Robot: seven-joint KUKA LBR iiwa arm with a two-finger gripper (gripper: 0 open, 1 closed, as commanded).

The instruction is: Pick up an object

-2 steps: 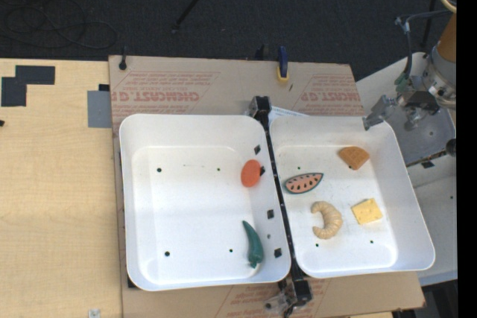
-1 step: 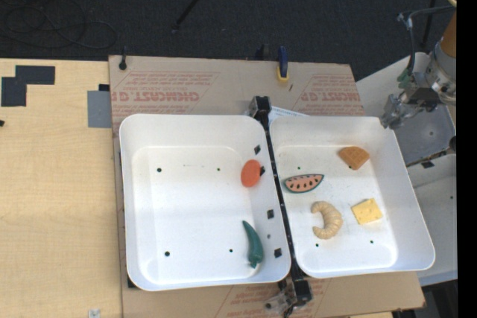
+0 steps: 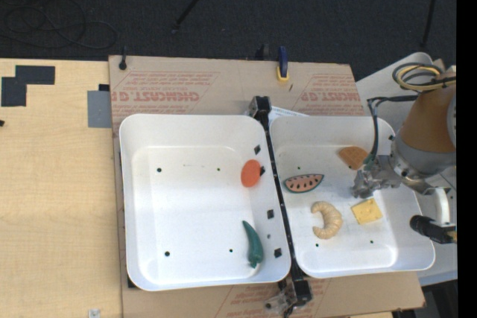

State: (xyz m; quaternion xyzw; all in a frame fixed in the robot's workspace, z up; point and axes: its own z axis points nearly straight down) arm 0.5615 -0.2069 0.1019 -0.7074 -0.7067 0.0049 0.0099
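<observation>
2 items in left bin (image 3: 141,234), 4 in right bin (image 3: 402,264); jaws' (image 3: 365,185) state unclear.

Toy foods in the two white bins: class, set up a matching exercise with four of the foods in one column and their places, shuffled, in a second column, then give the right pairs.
Column one:
1. orange ball
2. green pepper
3. watermelon slice
4. yellow cheese square

Column two:
A. right bin, near the divider between the bins
B. left bin, near its front right corner
C. right bin, just below the pincer
D. left bin, by its right wall, about halfway up

Pairs: 1-D, 2-B, 3-A, 4-C
</observation>
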